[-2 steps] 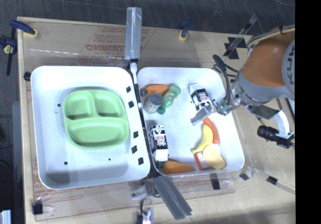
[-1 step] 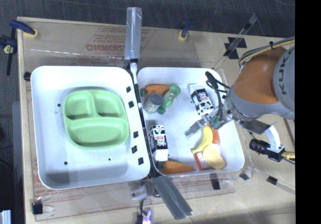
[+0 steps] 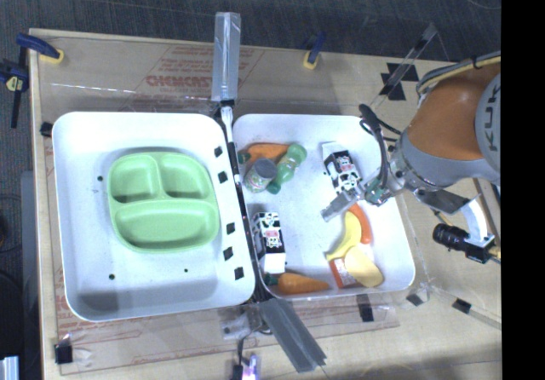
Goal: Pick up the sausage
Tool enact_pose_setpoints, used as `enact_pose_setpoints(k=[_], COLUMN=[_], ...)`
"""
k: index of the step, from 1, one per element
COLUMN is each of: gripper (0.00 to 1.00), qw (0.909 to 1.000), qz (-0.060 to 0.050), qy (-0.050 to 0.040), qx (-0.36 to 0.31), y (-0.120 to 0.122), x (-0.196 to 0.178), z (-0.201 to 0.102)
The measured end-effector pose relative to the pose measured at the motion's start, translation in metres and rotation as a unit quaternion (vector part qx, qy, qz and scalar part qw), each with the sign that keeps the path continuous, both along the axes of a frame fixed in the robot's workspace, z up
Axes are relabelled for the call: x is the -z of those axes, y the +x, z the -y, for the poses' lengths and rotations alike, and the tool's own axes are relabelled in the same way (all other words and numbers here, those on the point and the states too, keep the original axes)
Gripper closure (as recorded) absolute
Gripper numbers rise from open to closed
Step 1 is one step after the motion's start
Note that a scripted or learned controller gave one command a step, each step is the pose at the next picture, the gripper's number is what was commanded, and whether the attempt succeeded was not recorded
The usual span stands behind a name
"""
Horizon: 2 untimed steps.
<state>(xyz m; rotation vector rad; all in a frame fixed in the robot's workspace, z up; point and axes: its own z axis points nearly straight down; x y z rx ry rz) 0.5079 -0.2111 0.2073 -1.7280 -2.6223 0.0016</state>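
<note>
Camera view, looking down on the table: the arm reaches in from three o'clock, and the gripper hangs low over the right bin, near its middle. From this slant I cannot tell whether the jaws are open or closed, and nothing shows between them.

The sausage, as I read it, is the short reddish curved piece just at four o'clock of the gripper. It lies tight against the banana, and that's the tricky bit. A milk carton stands close at twelve o'clock of the gripper. An orange packet lies just beyond the banana at six o'clock.

To do this well, the gripper should shift toward four o'clock until it centres over the sausage. Then it should turn so the jaws straddle the narrow width. One side will have to slip into the seam by the banana, so descend straight and slow; otherwise it risks grabbing both or nudging the sausage away.
</note>
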Motion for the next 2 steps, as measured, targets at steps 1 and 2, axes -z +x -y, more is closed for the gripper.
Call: enact_pose_setpoints(k=[1, 2], gripper=[0.0, 0.0], qw=[0.9999, 0.9909], qz=[0.0, 0.002], qy=[0.0004, -0.0011], qx=[-0.011, -0.134], y=[-0.031, -0.019], x=[0.006, -0.16], z=[-0.001, 0.001])
